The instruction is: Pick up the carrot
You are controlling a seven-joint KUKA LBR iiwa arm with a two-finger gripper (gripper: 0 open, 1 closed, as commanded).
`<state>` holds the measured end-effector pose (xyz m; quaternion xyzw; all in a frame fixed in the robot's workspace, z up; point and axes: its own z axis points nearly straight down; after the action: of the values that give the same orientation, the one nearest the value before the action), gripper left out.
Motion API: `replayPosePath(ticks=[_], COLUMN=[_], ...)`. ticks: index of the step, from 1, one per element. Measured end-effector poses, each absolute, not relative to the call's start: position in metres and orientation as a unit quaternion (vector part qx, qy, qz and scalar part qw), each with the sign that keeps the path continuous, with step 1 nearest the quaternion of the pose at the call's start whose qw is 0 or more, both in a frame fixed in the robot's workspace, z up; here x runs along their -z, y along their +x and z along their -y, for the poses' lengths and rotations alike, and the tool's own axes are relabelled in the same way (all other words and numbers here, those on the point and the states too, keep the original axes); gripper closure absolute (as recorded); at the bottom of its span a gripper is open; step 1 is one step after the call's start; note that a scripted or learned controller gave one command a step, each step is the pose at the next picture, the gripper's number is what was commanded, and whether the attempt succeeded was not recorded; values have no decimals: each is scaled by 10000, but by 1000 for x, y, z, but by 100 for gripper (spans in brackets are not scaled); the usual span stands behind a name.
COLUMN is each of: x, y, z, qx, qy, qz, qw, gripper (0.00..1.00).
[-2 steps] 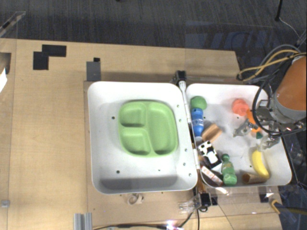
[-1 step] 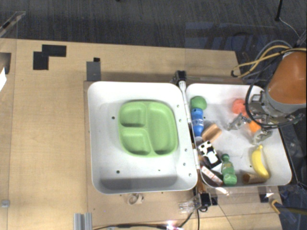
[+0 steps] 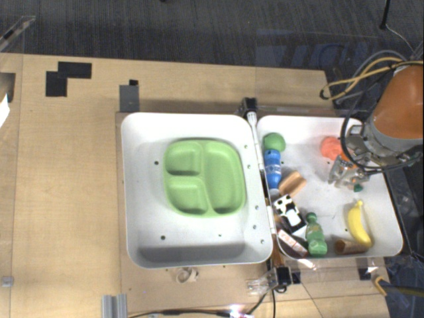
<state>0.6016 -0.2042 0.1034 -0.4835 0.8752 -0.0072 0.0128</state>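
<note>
The carrot (image 3: 330,147) is an orange-red piece lying in the right bin (image 3: 391,238), near its back wall. My gripper (image 3: 347,173) hangs just in front of it and slightly to its right, low over the bin floor. The wrist with its orange band covers the bin's right back corner. Nothing shows between the gripper and the carrot, and the carrot rests on the bin floor apart from the gripper.
The right bin also holds a green ball (image 3: 273,141), a blue bottle (image 3: 271,166), a brown roll (image 3: 292,182), a black-and-white toy (image 3: 286,207), a green bottle (image 3: 315,236) and a banana (image 3: 358,222). A green divided plate (image 3: 202,176) lies in the left bin (image 3: 139,197).
</note>
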Motion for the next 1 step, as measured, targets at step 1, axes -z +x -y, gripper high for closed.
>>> replayPosePath(ticks=[1], x=[-103], y=[601], z=[204], qx=[67], qy=[-4835], qz=[-8752], qw=[123], gripper=[0])
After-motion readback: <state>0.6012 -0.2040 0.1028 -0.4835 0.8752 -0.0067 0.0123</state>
